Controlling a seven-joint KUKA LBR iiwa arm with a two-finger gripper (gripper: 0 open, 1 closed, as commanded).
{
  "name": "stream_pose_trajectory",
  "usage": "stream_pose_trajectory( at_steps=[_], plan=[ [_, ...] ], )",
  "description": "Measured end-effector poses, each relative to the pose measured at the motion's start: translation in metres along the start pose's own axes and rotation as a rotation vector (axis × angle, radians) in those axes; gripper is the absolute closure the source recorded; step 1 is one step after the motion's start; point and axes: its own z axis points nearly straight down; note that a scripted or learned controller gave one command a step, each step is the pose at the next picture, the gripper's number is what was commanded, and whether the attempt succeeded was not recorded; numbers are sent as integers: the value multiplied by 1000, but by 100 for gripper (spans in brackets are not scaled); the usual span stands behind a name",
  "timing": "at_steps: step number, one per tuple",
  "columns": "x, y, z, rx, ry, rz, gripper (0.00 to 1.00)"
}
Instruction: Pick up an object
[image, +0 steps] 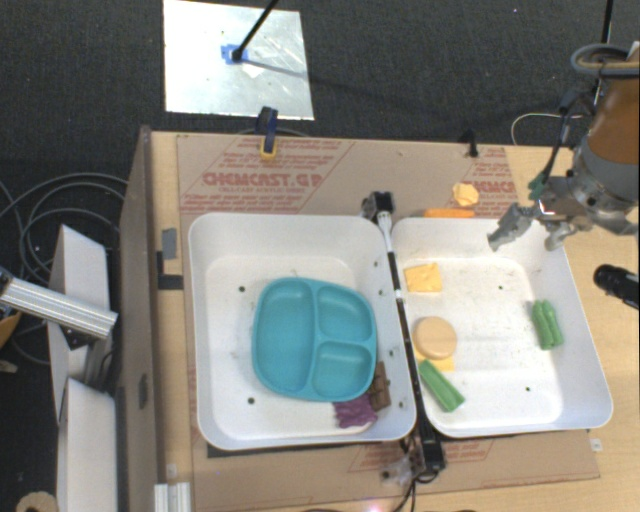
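Cardboard sheeting (300, 170) covers the bench beneath two white bins, with dark carpet beyond. No object has been lifted yet, so the whole pick remains to be done. The candidates lie in the right bin (580, 395): a yellow cheese-like square (423, 277) at about ten o'clock, a round tan biscuit-like piece (435, 337) near its left wall, a green pod-like piece (440, 385) just below that at seven o'clock, and another green piece (546, 324) at three o'clock. The gripper (528, 228) hovers over the bin's upper right corner at about one o'clock, its two fingers spread apart with nothing between them, well apart from every piece. Outward, the left bin (215, 300) holds a teal divided plate (312, 338), with a purple item (352, 412) and a brown item (381, 390) at its five o'clock edge.
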Motion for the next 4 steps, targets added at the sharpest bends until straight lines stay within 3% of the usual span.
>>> stream_pose_trajectory(
  at_steps=[1, 2, 3, 4],
  plan=[
    [20, -29, 156, 16, 5, 1, 0],
    [-10, 60, 109, -12, -4, -3, 0],
    [43, 75, 186, 4, 3, -6, 0],
    [32, 4, 195, 7, 2, 4, 0]
  ],
)
